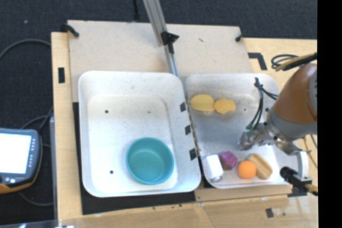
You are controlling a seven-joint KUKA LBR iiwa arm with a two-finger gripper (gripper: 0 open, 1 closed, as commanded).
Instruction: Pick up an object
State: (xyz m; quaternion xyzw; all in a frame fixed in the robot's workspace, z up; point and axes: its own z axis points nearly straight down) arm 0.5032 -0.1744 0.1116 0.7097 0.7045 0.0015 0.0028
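**binwatcher:** Right white bin (pixel 199 94) count: two pale yellow lumpy pieces (pixel 202 103) (pixel 225 107) side by side near the back wall. Along the front there's one white cylinder (pixel 214 166), one small purple piece (pixel 229 159), one orange ball (pixel 247 169) and one tan bun-shaped piece (pixel 261 165).

**kuka_fan:** And the left white bin (pixel 96 88)?

**binwatcher:** One teal round bowl (pixel 150 160). The arm leans in from the right, and the gripper (pixel 250 139) hangs low just behind the ball and bun. Can't tell how the jaws stand.

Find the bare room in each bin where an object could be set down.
Left bin: bare everywhere but its near right, where the teal bowl sits. Right bin: bare middle, between the two yellow items and the crowded near row: white cylinder, purple piece, orange ball, bread roll.
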